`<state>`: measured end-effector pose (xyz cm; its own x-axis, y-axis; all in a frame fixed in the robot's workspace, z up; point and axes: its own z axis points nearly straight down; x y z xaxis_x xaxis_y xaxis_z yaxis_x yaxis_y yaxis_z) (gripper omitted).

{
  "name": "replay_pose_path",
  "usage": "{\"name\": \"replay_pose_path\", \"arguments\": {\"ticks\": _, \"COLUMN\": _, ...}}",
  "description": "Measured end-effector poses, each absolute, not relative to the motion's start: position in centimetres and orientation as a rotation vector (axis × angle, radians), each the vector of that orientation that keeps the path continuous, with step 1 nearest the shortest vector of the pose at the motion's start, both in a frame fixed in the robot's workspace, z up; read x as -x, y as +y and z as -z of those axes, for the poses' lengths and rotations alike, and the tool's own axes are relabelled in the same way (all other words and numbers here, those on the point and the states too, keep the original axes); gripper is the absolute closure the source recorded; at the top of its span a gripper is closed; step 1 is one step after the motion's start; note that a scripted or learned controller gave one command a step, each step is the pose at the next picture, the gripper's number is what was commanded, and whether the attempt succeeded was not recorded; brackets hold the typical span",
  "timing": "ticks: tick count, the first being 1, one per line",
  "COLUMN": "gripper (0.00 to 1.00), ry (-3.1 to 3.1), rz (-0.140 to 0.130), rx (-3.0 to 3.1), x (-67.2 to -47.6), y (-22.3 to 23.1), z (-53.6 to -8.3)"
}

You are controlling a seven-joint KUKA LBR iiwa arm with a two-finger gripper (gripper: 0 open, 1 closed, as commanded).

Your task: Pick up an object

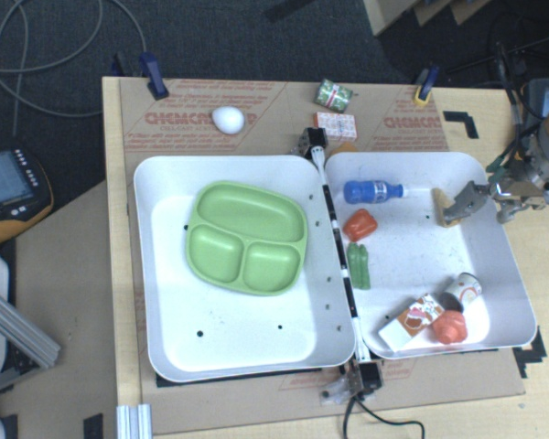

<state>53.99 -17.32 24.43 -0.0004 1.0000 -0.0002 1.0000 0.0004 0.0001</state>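
- The hand (459,207) hangs over the upper right part of the right bin (494,273), reached in from that bin's right rim; nothing is seen between its fingers, and how far they stand apart I cannot tell from this slant.
- No object is picked yet, so as I judge it the task is at its start: the choosing, the descent, the closing and the lift are all left.
- Nearest candidate: a blue bottle (371,191) lying on its side in the right bin, to the left of the hand and apart from it.
- Just below the bottle, near the right bin's left wall, lies a small orange-red item (360,224), and below that a green item (359,267) against the same wall.
- At the right bin's lower end sits a cluster: a red-and-white box (414,321), a red rounded thing (450,327) touching it, and a small can (463,290) just above them.
- The left bin (165,273), beside the right bin, carries a green divided plate (247,238) with three compartments.
- On the worktop (128,117) above the two bins lie a white ball (227,119), a small green can (333,94) and a little patterned packet (336,125), all outside the right bin.
- The bottle looks the easiest pick, since it lies alone; the cluster is crowded.
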Motion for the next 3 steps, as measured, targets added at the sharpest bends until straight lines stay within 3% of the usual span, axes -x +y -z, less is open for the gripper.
{"name": "replay_pose_path", "arguments": {"ticks": 1, "gripper": 0.0, "ry": 2.221, "rz": 0.004, "rx": -2.225, "x": -51.2, "y": -22.5, "z": -16.5}}
{"name": "replay_pose_path", "arguments": {"ticks": 2, "gripper": 0.0, "ry": 2.221, "rz": 0.0, "rx": -2.222, "x": -48.9, "y": -20.4, "z": -8.4}}
{"name": "replay_pose_path", "arguments": {"ticks": 3, "gripper": 1.0, "ry": 2.219, "rz": -0.001, "rx": -2.221, "x": -49.0, "y": -20.4, "z": -9.4}}
